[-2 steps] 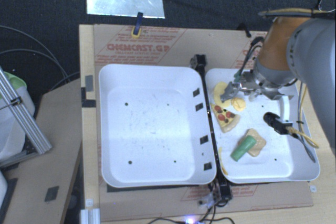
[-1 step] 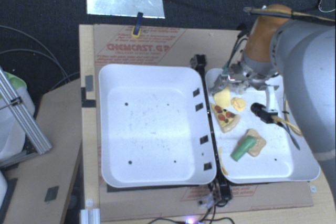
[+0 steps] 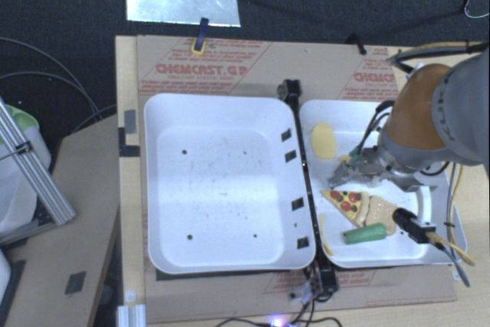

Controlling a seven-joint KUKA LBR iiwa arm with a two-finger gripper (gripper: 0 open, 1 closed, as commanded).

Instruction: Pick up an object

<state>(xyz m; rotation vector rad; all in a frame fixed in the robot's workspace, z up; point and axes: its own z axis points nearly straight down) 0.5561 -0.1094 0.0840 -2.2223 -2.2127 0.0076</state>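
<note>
Raised above everything else, the grey arm [image 3: 429, 119] with its orange band is seen reaching in from the right edge of the frame. Beneath it a cardboard-covered surface [image 3: 230, 61] carries two white bins. The left bin [image 3: 222, 188] is the larger in the frame. The right bin [image 3: 337, 109] holds all the candidate objects. The gripper [image 3: 348, 172] is lowered into the right bin near its left wall. Whether it is open or closed cannot be told, and nothing is seen to be held.

A toy pizza slice [image 3: 360, 205] lies flat just below the gripper, its tip nearest it. A green toy vegetable [image 3: 365, 233] lies below the slice, near the bin's lower wall. A small yellow piece [image 3: 324, 140] lies above and left of the gripper.

The slice is judged the likeliest target. Being flat, it may be pushed along the floor or missed altogether, so that the gripper is closed on nothing. The nearby wall could also be struck.
</note>
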